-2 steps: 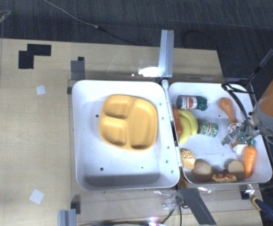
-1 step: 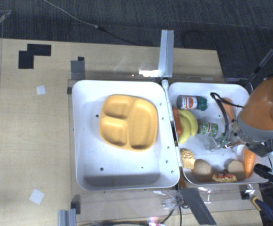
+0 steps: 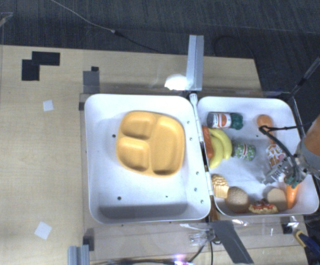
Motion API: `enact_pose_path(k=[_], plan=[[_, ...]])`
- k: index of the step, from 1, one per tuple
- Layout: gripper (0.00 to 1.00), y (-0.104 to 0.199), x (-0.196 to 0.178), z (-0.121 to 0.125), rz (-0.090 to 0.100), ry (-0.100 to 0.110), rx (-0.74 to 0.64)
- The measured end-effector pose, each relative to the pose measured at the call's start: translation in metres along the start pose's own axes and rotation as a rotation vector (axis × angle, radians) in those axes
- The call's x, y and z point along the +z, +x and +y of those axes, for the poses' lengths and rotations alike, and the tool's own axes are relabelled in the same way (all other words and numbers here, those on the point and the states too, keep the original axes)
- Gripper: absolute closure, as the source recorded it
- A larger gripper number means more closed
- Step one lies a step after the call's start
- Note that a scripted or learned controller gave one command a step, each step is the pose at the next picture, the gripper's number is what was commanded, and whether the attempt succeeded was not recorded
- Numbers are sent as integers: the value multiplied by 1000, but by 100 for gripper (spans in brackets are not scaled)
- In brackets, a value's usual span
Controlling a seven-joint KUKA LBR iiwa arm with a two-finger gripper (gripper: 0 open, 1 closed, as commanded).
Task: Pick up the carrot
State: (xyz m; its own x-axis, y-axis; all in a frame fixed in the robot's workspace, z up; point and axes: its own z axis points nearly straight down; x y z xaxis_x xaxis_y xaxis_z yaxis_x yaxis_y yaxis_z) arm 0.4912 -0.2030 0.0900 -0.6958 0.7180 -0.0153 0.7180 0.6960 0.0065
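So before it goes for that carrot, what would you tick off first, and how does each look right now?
1. Carrot in sight: ok, it lies at the right bin's lower right corner.
2. Gripper near the carrot: ok, it sits just above and left of it.
3. Carrot between the fingers: cannot tell, the tips blur into clutter.
4. Room around the carrot: not ok, a round brown item lies right against it and the bin wall is close.
5. Cable clear of the path: cannot tell, it loops across the bin near the wrist.
6. Yellow tray out of the way: ok, it rests in the left bin.
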Motion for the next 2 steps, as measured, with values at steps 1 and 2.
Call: enact_pose_path(k=[1,2], plan=[[100,41,-108,55,4,-4,123],[100,29,-152,28,5,1,127]])
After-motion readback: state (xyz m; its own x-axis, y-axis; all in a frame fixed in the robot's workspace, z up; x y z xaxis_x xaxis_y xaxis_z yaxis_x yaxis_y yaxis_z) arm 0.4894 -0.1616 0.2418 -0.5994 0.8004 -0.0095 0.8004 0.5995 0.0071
